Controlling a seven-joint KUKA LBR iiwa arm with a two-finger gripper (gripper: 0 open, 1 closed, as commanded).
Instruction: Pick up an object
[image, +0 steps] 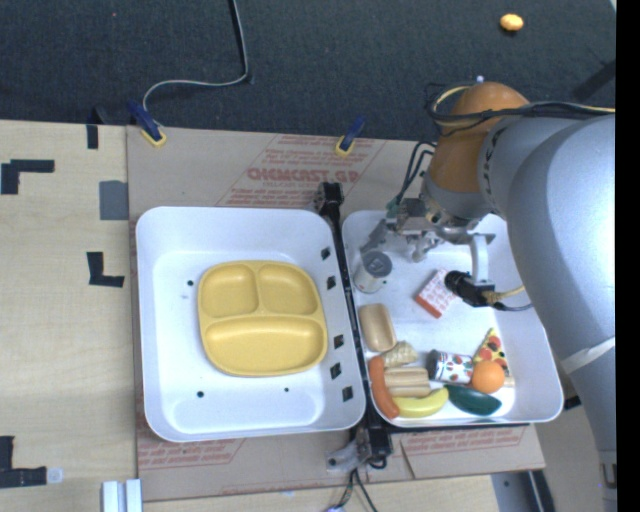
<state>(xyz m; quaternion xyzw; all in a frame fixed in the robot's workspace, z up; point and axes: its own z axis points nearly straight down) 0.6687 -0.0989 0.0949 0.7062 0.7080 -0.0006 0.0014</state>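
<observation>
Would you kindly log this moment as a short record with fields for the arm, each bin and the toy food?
arm: grey arm reaches in from the right, its gripper low over the right bin's upper left
left bin: yellow divided plate
right bin: toy food along the near edge, including banana and orange; small red-and-white box near the middle
jaws: state unclear

Right bin (530, 340), contents: small red-and-white packet (435, 294) lying flat, tilted, mid-bin; tan bread piece (376, 326) by the left wall. Clustered along the near edge: carrot (381, 388), yellow banana (423, 404), orange fruit (488, 377), dark green vegetable (474, 402), pizza slice (490, 346).
</observation>
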